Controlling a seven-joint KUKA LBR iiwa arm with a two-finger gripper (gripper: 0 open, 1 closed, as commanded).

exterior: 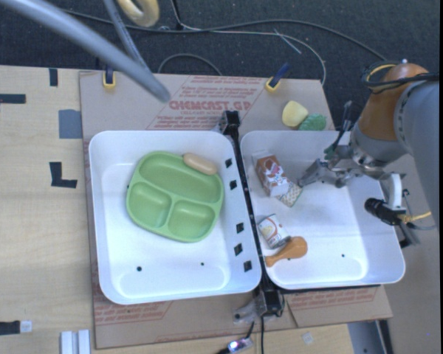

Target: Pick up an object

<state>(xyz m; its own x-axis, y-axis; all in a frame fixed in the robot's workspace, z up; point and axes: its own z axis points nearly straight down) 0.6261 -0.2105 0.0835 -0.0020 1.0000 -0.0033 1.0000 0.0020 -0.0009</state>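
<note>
The right bin (354, 268) holds three loose items. A red and white packet (275, 178) lies near its upper left. A small printed pouch (272, 229) sits lower, beside an orange drumstick-shaped toy (288, 249). My gripper (306, 180) reaches in from the right, low over the bin floor. Its tip points left, just right of the red and white packet, and I see nothing held in it. The left bin (111, 271) holds a green compartment plate (176, 198) with a tan bread-like piece (199, 163) on its upper rim.
A black divider (240, 212) with clips joins the two bins. On the cardboard behind the right bin lie a yellow lump (295, 113) and a green scrap (314, 122). A grey pole (74, 28) crosses the upper left. Cables trail along the back.
</note>
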